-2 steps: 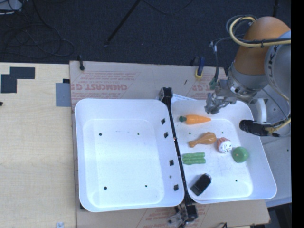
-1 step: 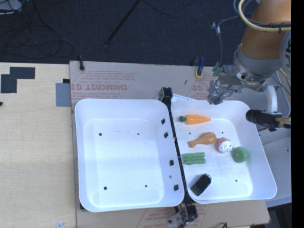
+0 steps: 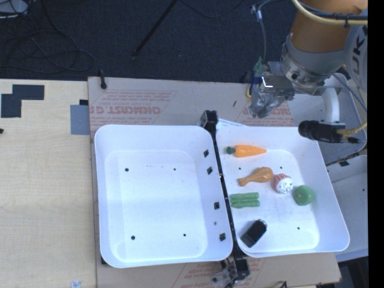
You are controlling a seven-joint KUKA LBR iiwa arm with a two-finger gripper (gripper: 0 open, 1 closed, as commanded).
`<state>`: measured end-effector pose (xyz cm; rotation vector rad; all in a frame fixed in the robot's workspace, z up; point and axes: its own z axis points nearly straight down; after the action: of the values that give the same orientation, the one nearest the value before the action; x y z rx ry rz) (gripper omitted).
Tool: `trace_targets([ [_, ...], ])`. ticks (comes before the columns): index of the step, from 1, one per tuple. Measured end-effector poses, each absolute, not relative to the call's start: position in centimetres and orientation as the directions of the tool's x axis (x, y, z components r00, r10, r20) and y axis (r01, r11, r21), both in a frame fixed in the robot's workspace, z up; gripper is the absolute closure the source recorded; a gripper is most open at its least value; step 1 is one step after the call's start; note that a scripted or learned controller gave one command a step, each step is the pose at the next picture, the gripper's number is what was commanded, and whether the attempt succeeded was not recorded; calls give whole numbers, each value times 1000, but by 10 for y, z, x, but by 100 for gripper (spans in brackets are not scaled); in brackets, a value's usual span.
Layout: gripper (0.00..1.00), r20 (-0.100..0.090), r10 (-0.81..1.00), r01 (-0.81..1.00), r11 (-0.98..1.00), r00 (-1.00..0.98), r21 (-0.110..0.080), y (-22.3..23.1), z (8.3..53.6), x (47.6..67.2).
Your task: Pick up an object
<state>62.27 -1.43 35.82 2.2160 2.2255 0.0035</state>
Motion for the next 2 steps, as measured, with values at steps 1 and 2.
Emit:
trace_targets([
  [1, 100, 0, 1000, 1000, 3, -3, -1, 28, 350, 642],
  [2, 100, 2, 1000, 1000, 5, -5, 1, 81, 381, 644],
])
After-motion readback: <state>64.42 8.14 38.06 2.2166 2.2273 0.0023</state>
